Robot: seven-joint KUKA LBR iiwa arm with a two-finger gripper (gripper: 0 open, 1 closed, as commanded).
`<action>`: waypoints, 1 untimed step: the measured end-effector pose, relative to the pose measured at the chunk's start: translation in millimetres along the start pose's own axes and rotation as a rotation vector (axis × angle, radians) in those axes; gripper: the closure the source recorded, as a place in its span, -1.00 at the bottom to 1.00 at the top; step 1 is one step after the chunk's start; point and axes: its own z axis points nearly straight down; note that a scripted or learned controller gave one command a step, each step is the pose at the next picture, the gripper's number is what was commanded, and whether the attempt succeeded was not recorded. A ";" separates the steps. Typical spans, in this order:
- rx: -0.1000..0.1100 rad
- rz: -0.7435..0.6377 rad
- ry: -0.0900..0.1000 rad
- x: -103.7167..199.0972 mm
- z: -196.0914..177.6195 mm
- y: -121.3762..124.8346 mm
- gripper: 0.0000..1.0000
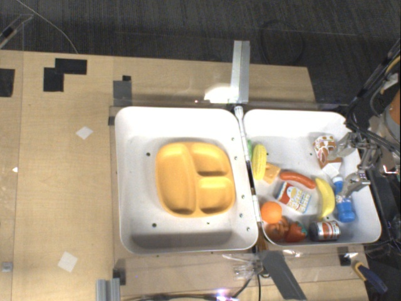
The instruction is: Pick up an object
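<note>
the gripper (354, 162) is seen open above the right bin (294, 127), its fingers spread between a brown-white packet (326, 148) and a blue bottle (343, 207); nothing is held.

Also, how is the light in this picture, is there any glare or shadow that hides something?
In the camera view, light is even and soft; a bright glare spot sits on the bench just above the left bin; the yellow tray throws a soft shadow toward the bin's near wall; the gripper at the right bin looks slightly blurred.
</note>
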 end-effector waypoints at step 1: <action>-0.002 0.154 0.007 -94.3 101.5 -23.0 -1.00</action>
